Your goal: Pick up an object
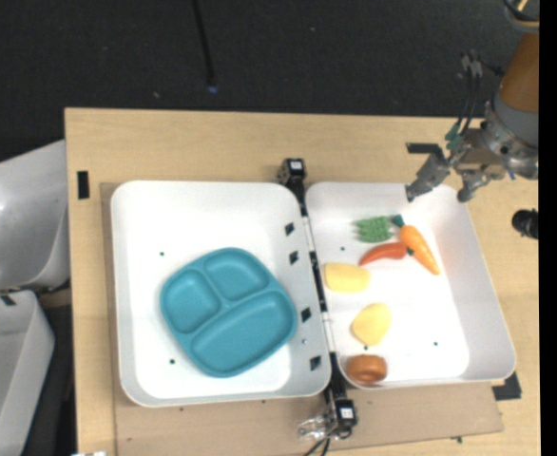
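Observation:
My gripper (443,189) hangs open over the far edge of the right bin (469,350), with nothing between its two spread fingers. Below it in that bin lie an orange carrot with a green top (419,248), a red pepper (383,253), a green leafy piece (377,226), two yellow pieces (346,277) (372,323) and a brown round piece (366,369) at the near edge. The carrot is the closest item, a short way in front of the gripper.
The left bin (136,350) holds a blue divided plate (225,310). A black clip (292,170) sits at the far end of the seam between the bins. The wooden bench (183,141) surrounds both bins.

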`<state>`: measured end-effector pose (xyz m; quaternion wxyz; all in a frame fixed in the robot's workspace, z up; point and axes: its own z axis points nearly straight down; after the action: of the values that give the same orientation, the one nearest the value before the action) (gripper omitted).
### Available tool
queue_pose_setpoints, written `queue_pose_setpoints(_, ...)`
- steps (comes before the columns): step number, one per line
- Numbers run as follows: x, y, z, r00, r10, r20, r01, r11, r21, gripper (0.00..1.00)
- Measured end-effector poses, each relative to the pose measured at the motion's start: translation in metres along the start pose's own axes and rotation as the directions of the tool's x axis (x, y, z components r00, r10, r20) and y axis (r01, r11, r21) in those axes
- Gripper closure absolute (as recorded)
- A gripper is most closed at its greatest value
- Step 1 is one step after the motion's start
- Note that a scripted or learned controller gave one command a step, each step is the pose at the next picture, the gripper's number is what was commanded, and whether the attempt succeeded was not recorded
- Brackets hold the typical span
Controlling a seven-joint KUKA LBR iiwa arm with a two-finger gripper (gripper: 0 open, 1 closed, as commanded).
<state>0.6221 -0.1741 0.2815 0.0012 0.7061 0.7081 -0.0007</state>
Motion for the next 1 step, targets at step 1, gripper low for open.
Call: queue_pose_setpoints(1, 0.0, 0.0, 0.0, 1.0, 0.0, 0.0, 0.0, 1.0, 0.0, 0.0)
